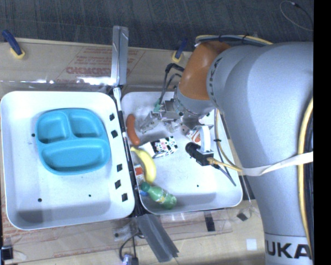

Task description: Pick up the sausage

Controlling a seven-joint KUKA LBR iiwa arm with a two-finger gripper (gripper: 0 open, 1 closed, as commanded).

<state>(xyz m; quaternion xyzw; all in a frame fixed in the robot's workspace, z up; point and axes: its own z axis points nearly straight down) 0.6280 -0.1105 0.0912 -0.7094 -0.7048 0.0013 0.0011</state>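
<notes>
You see the sausage (131, 127) just left of the tool (150, 121), long axis running up-down in the frame; whether the tool is spread, you cannot tell.

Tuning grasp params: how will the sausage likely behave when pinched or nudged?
The sausage looks smooth and rounded, so it may roll or slip from a pinch. It lies lengthwise against the right bin's left wall, which probably blocks one finger and stops rolling that way. The banana sits just below it; a nudge downward could bump it. The gripper is close beside it.
</notes>
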